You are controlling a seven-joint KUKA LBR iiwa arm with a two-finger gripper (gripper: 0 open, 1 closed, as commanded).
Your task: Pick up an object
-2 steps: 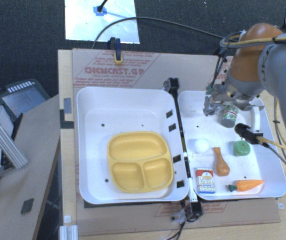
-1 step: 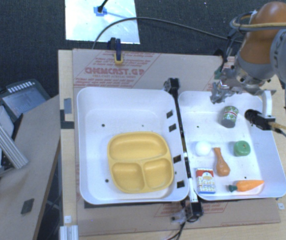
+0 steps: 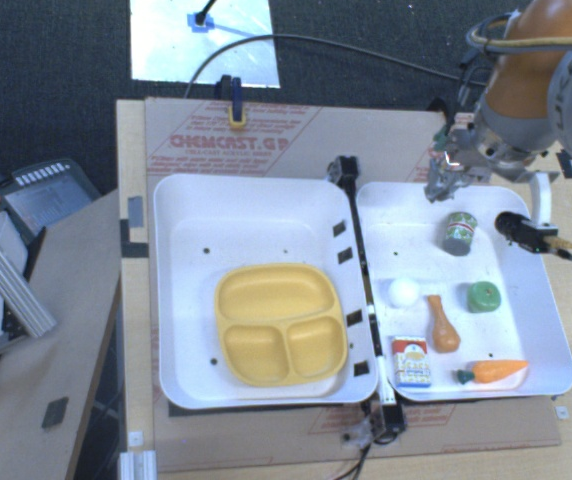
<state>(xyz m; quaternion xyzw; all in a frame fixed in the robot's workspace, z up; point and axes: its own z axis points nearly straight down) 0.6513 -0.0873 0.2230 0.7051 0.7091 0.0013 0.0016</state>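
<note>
My gripper (image 3: 444, 184) hangs over the back of the right bin (image 3: 556, 353), above and a little left of a small grey can (image 3: 458, 233) with a green and red label. Nothing shows between its fingers. Further forward in that bin lie a white ball (image 3: 403, 291), a green round thing (image 3: 483, 296), an orange-brown drumstick-shaped thing (image 3: 442, 324), a small red and white box (image 3: 412, 361) and a carrot (image 3: 494, 372).
The left bin (image 3: 181, 208) holds a yellow divided plate (image 3: 278, 322). A black divider (image 3: 358, 268) runs between the bins. Grey equipment (image 3: 11, 258) stands off the bench at the left.
</note>
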